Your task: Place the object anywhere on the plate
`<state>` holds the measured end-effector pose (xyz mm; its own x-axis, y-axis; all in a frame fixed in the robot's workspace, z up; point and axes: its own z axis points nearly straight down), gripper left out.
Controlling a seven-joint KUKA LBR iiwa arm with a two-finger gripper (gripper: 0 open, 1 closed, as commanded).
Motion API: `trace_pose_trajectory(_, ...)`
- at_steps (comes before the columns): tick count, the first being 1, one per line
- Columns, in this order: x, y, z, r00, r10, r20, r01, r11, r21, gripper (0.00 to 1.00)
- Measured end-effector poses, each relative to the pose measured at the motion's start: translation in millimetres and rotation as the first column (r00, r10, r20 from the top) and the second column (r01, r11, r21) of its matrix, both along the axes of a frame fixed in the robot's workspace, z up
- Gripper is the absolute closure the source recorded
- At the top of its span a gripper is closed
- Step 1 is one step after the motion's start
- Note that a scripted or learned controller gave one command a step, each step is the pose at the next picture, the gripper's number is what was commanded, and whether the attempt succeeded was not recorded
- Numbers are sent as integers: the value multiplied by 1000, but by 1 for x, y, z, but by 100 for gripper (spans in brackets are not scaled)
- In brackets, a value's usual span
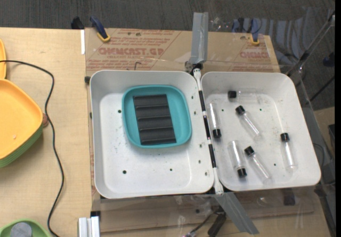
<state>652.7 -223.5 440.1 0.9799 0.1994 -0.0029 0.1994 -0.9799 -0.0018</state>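
Camera view: I am looking down, from my remote station, on two white bins sitting side by side on the bench.
Bins: two, the left bin (101,124) and the right bin (305,124), their inner edges touching along the middle.
Plate: one teal plate (129,119), lying in the upper middle of the left bin.
Ribbed block: one dark ribbed block (154,119) is lying on the plate (I am counting four ridges across it).
Vials: I am counting six clear vials with black caps, all lying flat in the right bin and well apart from the plate.
Vial places: the first vial (213,117) is lying along the bin's left wall, the second vial (241,94) near the top, the third vial (248,121) slanting at the centre, the fourth vial (237,159) and fifth vial (257,162) close together at the bottom, the sixth vial (287,152) near the right wall.
Task's thing: I am taking it to be one of the vials (which one I cannot tell).
Pincer: I cannot tell its state.
Clamps: two blue clamps, one clamp (99,27) at the left and the other clamp (254,33) at the right, are gripping the cardboard sheet (138,49) behind the bins.
Cable: one black cable (53,124) is trailing over the table beside the left bin.
Dishes: an orange dish (16,119) is sitting at the left edge.
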Motion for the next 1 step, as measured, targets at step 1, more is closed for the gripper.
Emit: trace_pose_trajectory(1,-4,0,-1,1000,-2,-2,2,1000,1,0)
